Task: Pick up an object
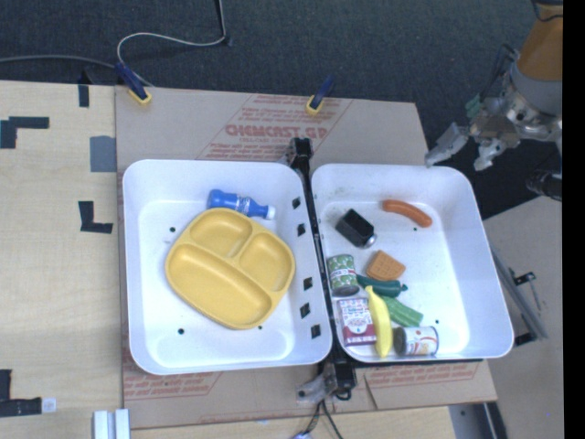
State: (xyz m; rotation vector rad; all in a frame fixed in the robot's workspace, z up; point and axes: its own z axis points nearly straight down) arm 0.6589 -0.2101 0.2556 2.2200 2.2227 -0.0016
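While the gripper [466, 146] hangs outside the upper right corner of the right bin [475, 210], its two fingers look spread and grasp nothing. Two white bins sit on the counter [55, 245]. Below and left of the gripper, the right bin holds one sausage [407, 212], one black block [356, 228], one cracker [386, 266], two small cans [342, 274], one banana [380, 323]. Farther left, the left bin [146, 337] holds one yellow divided plastic tray [229, 267], one blue bottle [239, 203].
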